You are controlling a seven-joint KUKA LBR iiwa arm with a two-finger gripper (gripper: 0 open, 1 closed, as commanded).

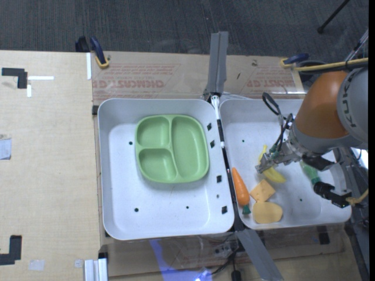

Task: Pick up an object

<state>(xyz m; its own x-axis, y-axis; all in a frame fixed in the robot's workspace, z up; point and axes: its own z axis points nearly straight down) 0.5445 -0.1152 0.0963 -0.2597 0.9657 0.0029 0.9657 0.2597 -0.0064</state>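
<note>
Camera view looks down on a pale tabletop (47,174) carrying two shallow white bins, and we take the right bin (246,119) as our landmark for every place below.

Largest is the left bin (117,215), touching the right bin's left wall; it holds a green divided plate (173,148) toward its far half. Next comes the arm (325,104), grey with an orange band, reaching over the right bin's right side and ending low over the bin's middle.

The end effector (270,161) sits at the centre of the right bin, pointing toward the bin's left wall. Something yellow (274,175) lies right at its tips and partly under them. We cannot tell whether the tips are parted or closed, nor whether that yellow piece is gripped or merely lying beneath.

Smaller things gather in the right bin's near-left part: a round tan piece (268,212) nearest the near wall, a yellow cheese-like wedge (262,190) just beyond it and touching it, and an orange carrot (239,186) lying against the left wall. A green item (309,171) sits toward the bin's right side, half hidden by the arm.

We judge the yellow piece at the tips to be the likeliest target. If it is not secured, the wedge lies just nearward of the end effector, while the carrot lies nearward and leftward, its long axis running roughly along the left wall, so a grasp would need to close across it.
</note>
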